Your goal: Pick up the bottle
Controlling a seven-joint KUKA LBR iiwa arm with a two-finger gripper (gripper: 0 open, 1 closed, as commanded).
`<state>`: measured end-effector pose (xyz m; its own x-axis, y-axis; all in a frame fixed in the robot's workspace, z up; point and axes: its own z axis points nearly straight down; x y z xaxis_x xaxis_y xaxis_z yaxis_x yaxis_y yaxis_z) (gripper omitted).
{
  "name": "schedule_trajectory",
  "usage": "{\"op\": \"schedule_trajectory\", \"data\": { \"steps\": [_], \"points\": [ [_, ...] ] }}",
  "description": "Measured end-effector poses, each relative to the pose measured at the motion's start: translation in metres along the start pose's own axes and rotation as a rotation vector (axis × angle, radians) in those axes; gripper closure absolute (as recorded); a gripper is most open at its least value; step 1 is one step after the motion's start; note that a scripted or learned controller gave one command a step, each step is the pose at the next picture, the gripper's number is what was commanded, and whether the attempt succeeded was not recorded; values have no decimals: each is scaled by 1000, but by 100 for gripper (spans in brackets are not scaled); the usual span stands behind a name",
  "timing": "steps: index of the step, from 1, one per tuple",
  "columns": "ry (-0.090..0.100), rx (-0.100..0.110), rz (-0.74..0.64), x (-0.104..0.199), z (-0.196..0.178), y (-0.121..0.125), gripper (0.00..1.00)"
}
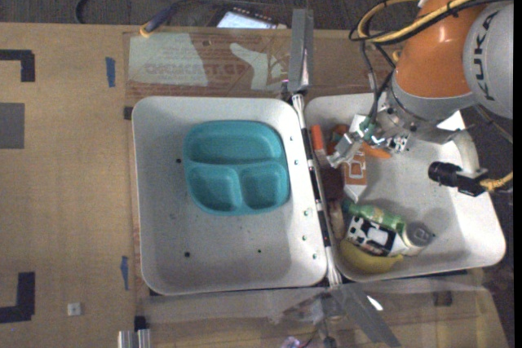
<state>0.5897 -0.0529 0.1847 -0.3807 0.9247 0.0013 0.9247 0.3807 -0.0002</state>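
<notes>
"Looking down at the two bins, where is the gripper (371, 138)?"

"It hangs over the far part of the right bin (465, 216), under the big grey arm (444, 45) with the orange band. The arm reaches in from the right."

"Is it wide or narrow?"

"I cannot tell. It is small and shiny, and the arm hides part of it. I cannot tell if it holds anything either."

"What is close to it?"

"An orange thing (377, 151) lies right by it. I cannot tell if they touch. A white and orange packet (355, 174) lies just on the near side of that."

"And where is the bottle (377, 231)?"

"The bottle lies on its side in the near part of the same bin. It has a green label with black and white on it, and its grey cap (420, 236) points right. It rests on a yellow thing (367, 261) by the near wall. It is apart from the gripper, with the packet between them."

"What is in the left bin (163, 240)?"

"A blue-green tray (236, 167) with three parts. It lies flat in the far half of that bin, well apart from the gripper."

"Anything else?"

"A thin brown thing (333, 212) lies along the left wall of the right bin, just left of the bottle"
</notes>
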Motion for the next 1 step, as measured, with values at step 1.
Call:
{"op": "schedule_trajectory", "data": {
  "steps": [1],
  "points": [
    [-1,-3,2,-1,-10,1,100]
  ]
}}
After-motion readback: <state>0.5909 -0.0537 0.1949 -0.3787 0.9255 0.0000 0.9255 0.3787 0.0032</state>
